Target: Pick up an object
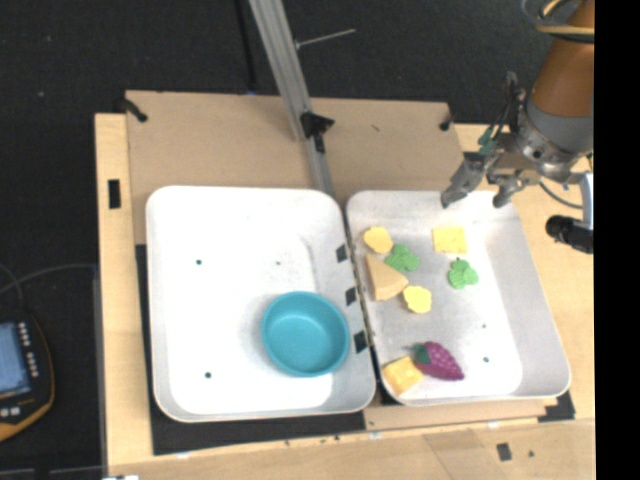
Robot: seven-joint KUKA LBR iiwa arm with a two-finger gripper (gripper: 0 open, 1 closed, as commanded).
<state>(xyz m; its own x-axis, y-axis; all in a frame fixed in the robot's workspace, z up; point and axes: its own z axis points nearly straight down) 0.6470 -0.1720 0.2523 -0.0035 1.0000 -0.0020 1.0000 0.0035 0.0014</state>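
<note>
My gripper [479, 192] hangs over the far edge of the right bin [535, 298], fingers spread open with nothing between them. Below it in that bin lie a yellow square block [449, 239], a green piece [462, 274], another green piece [403, 259], a yellow piece [377, 239], a tan wedge [384, 281], a small yellow piece [418, 299], a purple grape bunch [438, 360] and a yellow block [402, 375]. The yellow square block is the closest to the gripper.
The left bin [200, 238] holds a blue bowl [304, 333] near its front right corner. A grey metal pole [288, 73] slants up from between the bins. A handheld pendant [20, 368] sits at the far left.
</note>
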